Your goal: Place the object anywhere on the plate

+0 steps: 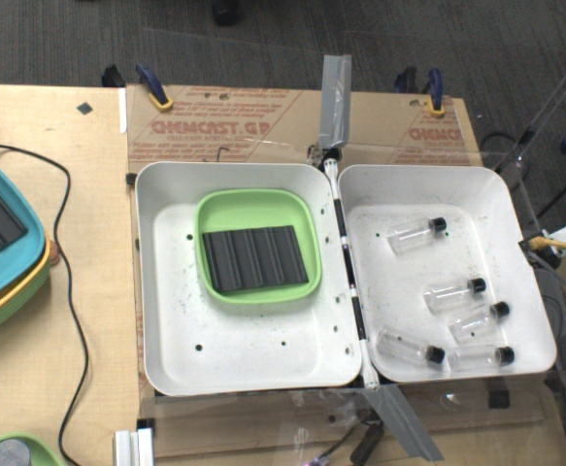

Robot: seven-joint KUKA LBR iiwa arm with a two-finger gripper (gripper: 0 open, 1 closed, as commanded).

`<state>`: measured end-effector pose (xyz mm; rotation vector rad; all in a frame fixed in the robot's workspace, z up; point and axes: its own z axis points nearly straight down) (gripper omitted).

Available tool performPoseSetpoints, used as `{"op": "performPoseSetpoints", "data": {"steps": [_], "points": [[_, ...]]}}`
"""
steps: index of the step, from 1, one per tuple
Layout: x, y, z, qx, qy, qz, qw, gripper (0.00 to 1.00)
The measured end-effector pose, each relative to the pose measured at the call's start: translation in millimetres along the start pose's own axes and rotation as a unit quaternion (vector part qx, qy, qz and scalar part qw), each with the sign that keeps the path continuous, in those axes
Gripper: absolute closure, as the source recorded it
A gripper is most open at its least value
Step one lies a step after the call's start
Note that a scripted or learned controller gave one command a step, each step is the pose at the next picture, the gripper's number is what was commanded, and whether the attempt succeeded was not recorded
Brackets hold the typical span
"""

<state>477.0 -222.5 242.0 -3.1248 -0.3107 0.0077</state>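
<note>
- Plate (255,217): green, square with rounded corners, seated in the left bin (166,348). A dark ribbed insert (253,258) covers its floor.
- Task objects: five clear vials with black caps lie flat in the right bin (516,221), well apart from the plate. Upper vial (416,234) lies alone; the other four (454,295) cluster toward the near corner.
- Claw: state cannot be told from this view.
- Risk: clear, round vials may roll or slip on contact, causing a missed pick.
- Risk: the clustered vials lie close together; a descent there may nudge neighbours or catch two.
- Risk: a vial released on the ribbed insert may roll toward the plate rim.
</note>
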Motion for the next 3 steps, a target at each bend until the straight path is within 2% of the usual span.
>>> {"op": "performPoseSetpoints", "data": {"steps": [3], "points": [[-0.1,-0.5,6.3,0.0,-0.001,0.001,1.0,0.0]]}}
